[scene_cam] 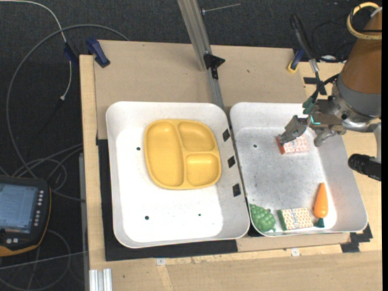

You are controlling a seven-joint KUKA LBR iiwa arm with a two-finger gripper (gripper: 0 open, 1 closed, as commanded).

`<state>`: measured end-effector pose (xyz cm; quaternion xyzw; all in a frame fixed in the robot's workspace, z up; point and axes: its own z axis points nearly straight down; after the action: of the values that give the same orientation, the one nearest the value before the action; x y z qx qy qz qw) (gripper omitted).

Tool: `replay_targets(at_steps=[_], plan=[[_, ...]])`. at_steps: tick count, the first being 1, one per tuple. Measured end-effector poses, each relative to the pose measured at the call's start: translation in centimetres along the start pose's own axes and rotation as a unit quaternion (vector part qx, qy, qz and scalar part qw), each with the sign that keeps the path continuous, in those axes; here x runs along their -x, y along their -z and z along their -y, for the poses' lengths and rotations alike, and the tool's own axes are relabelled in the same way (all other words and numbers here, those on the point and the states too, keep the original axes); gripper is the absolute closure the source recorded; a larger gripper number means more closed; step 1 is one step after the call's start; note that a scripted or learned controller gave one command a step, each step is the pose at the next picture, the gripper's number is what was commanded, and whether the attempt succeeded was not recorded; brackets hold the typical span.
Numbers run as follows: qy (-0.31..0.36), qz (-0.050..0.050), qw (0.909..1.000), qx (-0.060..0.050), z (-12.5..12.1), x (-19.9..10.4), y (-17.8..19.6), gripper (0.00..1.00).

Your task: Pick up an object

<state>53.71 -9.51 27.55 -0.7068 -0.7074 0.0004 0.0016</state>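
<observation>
My gripper [308,131] hovers over the upper part of the right bin [273,174], fingers spread apart and open. A small red and white box [294,145] lies on the bin floor just below the left fingertip [295,127], not between the fingers. An orange carrot [321,200] lies near the bin's right wall. A patterned box [295,218] and a green bunch of grapes [262,218] rest along the bin's front edge.
A yellow divided plate [182,153] sits in the left bin [127,223]. A metal pole [200,35] slants up from between the bins. Cables and a tablet [21,214] lie off the bench at left.
</observation>
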Motion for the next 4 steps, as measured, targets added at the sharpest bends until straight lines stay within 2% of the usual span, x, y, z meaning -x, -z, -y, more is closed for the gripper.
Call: replay_targets(at_steps=[1, 2, 4], plan=[[0.0, 0.0, 1.0, 0.0, 0.0, 0.0, 0.0, 0.0], [-0.001, 0.0, 1.0, -0.002, -0.3, 0.8, -4.7, 0.0], [0.0, -0.001, 1.0, -0.003, 0.8, -1.0, -15.9, 0.0]])
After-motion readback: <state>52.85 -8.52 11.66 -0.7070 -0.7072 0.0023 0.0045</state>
